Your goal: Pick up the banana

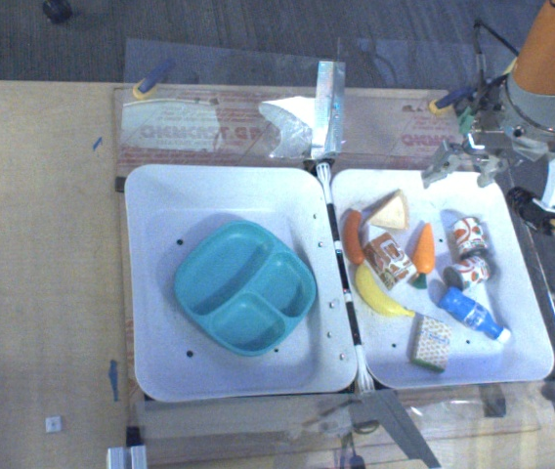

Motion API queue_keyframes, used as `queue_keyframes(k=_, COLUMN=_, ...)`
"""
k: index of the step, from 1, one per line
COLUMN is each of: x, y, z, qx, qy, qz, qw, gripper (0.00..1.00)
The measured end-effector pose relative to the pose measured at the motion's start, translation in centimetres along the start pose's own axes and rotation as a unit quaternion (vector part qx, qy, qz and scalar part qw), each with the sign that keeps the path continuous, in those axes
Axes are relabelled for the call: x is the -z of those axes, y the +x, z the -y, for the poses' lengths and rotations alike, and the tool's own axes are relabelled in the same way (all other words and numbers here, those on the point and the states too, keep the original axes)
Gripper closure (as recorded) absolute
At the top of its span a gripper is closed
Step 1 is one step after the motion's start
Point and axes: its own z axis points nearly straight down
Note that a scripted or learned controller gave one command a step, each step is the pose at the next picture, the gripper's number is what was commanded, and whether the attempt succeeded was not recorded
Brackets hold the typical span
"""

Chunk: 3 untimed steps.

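Observation:
The yellow banana (pixel 380 294) lies in the right bin (pixel 532 360), near its left wall, curved and pointing down to the right. A brown-and-white box (pixel 388 259) touches its upper end. My gripper (pixel 461 170) hangs over the bin's far edge, well above and to the right of the banana. Its fingers are spread open with nothing between them. The grey arm with its orange band (pixel 551 52) comes in from the upper right.
Crowding the right bin are a red sausage (pixel 354 234), a cheese wedge (pixel 388 210), a carrot (pixel 423 247), two small cans (pixel 466 234), a blue bottle (pixel 473 314) and a sponge (pixel 432 342). The left bin (pixel 150 213) holds a teal divided plate (pixel 245 286).

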Motion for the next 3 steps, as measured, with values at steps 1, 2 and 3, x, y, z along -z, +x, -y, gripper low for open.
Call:
queue_keyframes(k=1, x=-12.4, y=3.2, z=-0.5, qx=0.120, qy=-0.003, qz=0.001, qw=0.9928, gripper=0.00)
queue_keyframes(k=2, x=-10.2, y=4.1, z=4.3, qx=0.201, qy=0.000, qz=0.000, qw=0.9795, gripper=0.00)
queue_keyframes(k=3, x=-4.7, y=2.8, z=-2.1, qx=0.144, qy=-0.003, qz=0.001, qw=0.9895, gripper=0.00)
